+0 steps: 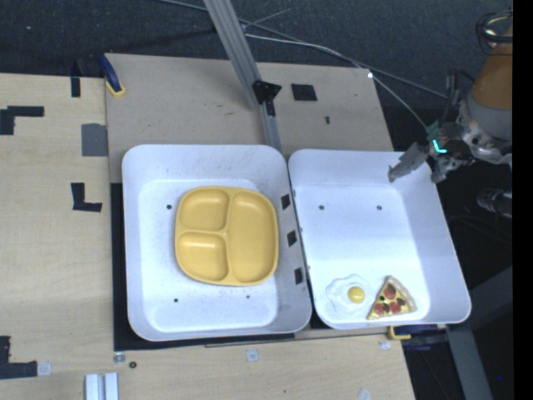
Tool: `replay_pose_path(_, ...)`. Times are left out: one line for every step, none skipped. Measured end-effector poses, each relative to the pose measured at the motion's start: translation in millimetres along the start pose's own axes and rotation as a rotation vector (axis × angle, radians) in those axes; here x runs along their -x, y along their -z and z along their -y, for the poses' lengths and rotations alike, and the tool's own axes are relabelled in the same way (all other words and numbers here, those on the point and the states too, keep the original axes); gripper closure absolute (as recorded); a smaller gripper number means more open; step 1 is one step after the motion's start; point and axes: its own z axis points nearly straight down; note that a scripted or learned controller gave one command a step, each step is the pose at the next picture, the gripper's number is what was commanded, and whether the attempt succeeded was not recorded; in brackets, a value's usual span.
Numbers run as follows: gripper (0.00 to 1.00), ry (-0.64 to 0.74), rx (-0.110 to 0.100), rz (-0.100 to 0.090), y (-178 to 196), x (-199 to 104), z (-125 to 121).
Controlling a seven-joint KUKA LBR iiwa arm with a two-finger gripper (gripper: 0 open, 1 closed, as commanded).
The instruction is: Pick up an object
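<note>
A toy fried egg (347, 292) and a toy pizza slice (391, 298) lie side by side at the near edge of the right bin (366, 223). A yellow three-part plate (226, 235) rests in the middle of the left bin (150, 223). My gripper (421, 168) hangs over the far right corner of the right bin, well away from the egg and pizza. Its fingers are spread, with nothing between them.
A grey metal pole (241, 48) slants down from the top to the gap between the bins. Cables run across the dark area behind the bench. Blue and yellow clamps (112, 77) sit at the bench's far left corner.
</note>
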Motion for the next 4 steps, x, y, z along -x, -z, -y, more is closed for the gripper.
replay_pose_path(0.0,0.0,0.001,0.0,1,0,0)
replay_pose_path(0.0,0.0,-0.004,0.0,-59,-4,9)
replay_pose_path(0.0,0.001,-0.004,0.0,-123,-8,8)
replay_pose_path(0.0,0.001,0.003,0.002,-141,-9,7)
